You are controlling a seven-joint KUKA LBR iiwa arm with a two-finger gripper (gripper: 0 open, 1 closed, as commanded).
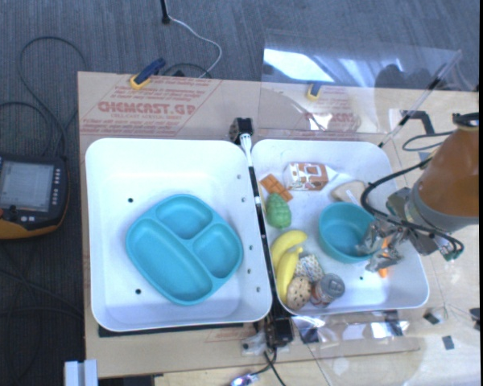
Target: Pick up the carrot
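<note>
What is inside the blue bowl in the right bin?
The blue bowl shows only its own blue inside; no object is visible in it. The gripper hangs over its right rim and hides that part. An orange piece, perhaps the carrot, shows just below the gripper.

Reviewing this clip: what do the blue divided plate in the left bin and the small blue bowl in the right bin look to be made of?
The blue divided plate looks like moulded plastic with a matte finish: uniform colour, soft rounded compartment ridges, no glare. The small blue bowl also appears plastic, same flat turquoise with a faint sheen along its rim. Neither can be confirmed from look alone.
</note>
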